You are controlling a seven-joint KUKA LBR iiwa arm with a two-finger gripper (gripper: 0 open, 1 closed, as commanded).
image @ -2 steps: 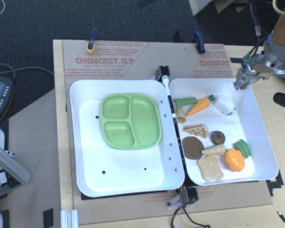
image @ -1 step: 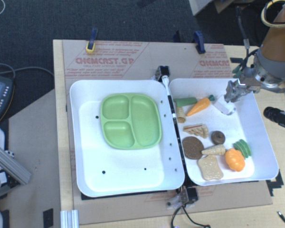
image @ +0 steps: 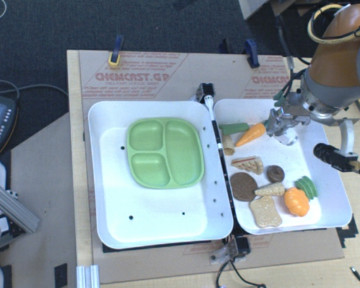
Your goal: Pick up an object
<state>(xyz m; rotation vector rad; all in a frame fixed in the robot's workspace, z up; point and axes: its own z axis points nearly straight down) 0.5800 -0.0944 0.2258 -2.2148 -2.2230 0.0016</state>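
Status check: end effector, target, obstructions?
End effector low over right bin, nothing seen held. Toy carrot just beside it. Other toy food clustered below; green tray in left bin.

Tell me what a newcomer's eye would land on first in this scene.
The pale green divided plate stands out, lying alone in the left bin. Next comes the cluster of toy food in the right bin: an orange carrot near the top, a brown cookie mid-bin, and an orange fruit lower right. The end effector hangs over that bin's upper part, beside the carrot.

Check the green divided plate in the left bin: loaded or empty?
Empty. All three compartments of the green plate show bare green; the toy food lies in the right bin.
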